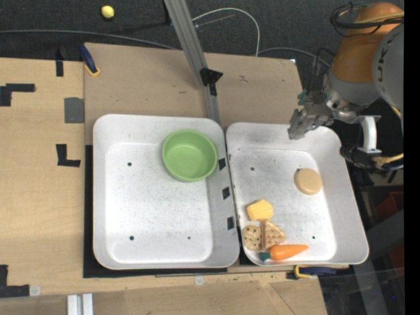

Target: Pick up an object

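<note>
Arm (pixel 367 51): rounded, bulky links at upper right of frame, grey casing.
Band (pixel 357 48): broad orange ring above the wrist, glossy, with a lighter highlight on top.
Marking: dark letters on the grey casing at the far right edge, cut off by the frame.
Cables (pixel 351 15): thin black loops over the orange band; further dark leads lower right.
Gripper (pixel 298 128): grey metal, narrow, angular, below a cluttered wrist block.
Side fitting (pixel 369 133): white, upright piece.

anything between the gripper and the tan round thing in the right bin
Nothing. In the camera view, the stretch from the gripper down to the tan round thing is bare speckled floor of the right bin; the other food pieces lie further toward the bin's near edge.
</note>
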You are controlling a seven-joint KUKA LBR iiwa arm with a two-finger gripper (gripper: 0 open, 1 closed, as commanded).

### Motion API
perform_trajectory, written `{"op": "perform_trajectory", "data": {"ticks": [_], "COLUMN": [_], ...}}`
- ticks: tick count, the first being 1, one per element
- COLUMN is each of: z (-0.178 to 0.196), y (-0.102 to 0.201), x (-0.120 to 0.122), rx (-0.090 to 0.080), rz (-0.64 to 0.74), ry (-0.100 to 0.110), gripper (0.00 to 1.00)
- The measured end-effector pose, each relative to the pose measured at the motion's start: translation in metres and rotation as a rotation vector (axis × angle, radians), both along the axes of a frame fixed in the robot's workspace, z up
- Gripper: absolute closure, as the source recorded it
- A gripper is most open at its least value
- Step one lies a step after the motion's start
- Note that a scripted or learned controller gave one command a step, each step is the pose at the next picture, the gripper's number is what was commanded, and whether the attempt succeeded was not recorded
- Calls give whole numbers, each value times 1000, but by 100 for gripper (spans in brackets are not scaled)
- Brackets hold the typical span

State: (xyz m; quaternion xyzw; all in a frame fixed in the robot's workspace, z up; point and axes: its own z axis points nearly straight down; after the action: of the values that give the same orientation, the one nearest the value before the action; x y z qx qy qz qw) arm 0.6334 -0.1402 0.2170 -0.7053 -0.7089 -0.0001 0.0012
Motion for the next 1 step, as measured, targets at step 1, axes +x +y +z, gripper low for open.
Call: {"op": "perform_trajectory", "data": {"ticks": [1], "z": [-2], "y": [47], "x": [-31], "rx": [0], "rz": [0], "ry": [1], "gripper": [100]}}
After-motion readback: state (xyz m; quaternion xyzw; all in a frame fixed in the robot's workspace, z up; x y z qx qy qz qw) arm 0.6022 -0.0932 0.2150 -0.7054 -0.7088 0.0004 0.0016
